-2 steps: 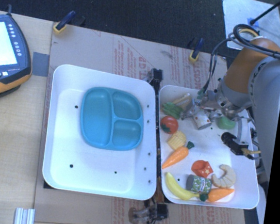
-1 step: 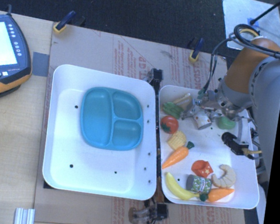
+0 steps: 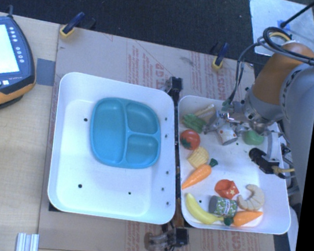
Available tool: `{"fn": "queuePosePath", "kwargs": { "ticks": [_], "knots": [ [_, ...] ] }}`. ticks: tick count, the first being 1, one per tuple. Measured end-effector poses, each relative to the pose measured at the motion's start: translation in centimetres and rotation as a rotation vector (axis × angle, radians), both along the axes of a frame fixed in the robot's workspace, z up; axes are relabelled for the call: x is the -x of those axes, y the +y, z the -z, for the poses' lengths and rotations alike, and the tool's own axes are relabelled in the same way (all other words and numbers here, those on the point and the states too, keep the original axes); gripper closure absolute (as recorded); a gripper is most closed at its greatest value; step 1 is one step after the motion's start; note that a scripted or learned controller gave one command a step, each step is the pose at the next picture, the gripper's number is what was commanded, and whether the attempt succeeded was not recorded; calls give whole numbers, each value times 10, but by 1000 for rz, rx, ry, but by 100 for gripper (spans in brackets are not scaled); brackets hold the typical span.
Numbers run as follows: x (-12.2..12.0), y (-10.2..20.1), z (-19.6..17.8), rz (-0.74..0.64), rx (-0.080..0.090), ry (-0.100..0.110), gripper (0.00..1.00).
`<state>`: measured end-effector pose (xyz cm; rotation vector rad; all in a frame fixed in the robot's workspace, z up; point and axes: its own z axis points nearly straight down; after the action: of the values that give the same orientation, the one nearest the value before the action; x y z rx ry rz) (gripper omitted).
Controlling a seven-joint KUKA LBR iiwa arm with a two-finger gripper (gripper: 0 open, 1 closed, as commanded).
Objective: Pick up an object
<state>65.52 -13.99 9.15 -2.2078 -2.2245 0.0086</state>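
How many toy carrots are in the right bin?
2: one carrot mid-bin near the left wall, below the corn; another at the front right corner. The arm may hide more.

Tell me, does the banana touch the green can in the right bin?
Touching. The camera view shows the banana curving under the green can, its upper edge meeting the can's lower left with no gap.

A single fixed camera looks down on the bench [image 3: 7, 152] from above at a slant, far enough back to take in both white bins: the left bin [image 3: 62, 190] sits near the frame's centre, the right bin [image 3: 279, 187] toward the right side. The arm [image 3: 287, 77] enters from the right. The dark strip along the top is probably floor beyond the bench.
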Motion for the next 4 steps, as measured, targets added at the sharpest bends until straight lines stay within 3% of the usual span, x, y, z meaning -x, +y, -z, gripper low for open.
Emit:
{"fn": "queuePosePath", "kwargs": {
  "ticks": [4],
  "knots": [
    [-1,-5,0,0,0,-2,0]
  ]
}}
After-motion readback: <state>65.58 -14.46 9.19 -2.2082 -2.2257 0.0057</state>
